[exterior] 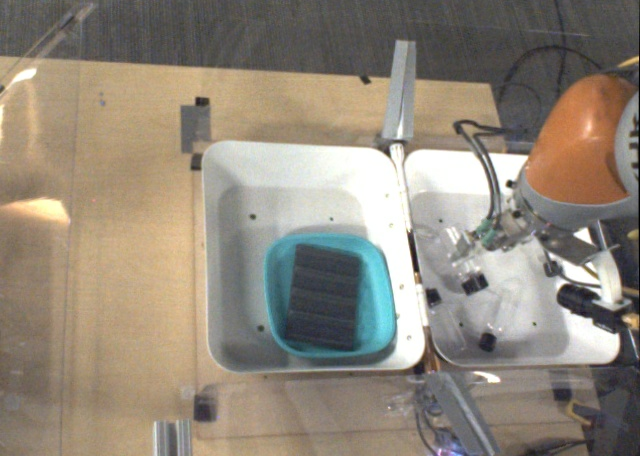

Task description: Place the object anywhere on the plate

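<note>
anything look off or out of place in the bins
Nothing looks spilled or damaged. The dark ridged block lies flat on the teal plate in the left bin, slightly angled but fully on it. The end effector hangs over the right bin.

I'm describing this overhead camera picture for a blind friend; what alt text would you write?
A dark ridged block lies on a teal plate in the left white bin. The grey-and-orange robot arm reaches from the right over the right white bin, its gripper low inside.
</note>
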Motion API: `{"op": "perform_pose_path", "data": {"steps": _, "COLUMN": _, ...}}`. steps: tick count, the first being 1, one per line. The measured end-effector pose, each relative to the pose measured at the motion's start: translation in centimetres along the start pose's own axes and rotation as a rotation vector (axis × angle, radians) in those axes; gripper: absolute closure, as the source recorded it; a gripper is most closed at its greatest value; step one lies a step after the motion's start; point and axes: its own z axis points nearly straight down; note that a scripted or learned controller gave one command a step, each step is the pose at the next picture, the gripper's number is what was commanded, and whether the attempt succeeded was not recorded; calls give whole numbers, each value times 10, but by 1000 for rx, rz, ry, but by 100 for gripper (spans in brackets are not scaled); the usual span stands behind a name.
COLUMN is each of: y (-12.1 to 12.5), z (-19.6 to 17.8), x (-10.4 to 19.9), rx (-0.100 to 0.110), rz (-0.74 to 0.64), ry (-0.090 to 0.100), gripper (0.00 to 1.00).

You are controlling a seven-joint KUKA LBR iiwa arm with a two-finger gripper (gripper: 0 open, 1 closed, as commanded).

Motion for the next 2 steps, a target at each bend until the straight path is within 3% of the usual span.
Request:
{"op": "perform_pose_path", "data": {"steps": 1, "y": 19, "z": 4, "x": 59, "rx": -5, "rz": -39, "ry": -1, "gripper": 100}}
{"op": "perform_pose_path", "data": {"steps": 2, "y": 57, "z": -8, "x": 122, "rx": 0, "rz": -148, "ry": 1, "gripper": 100}}
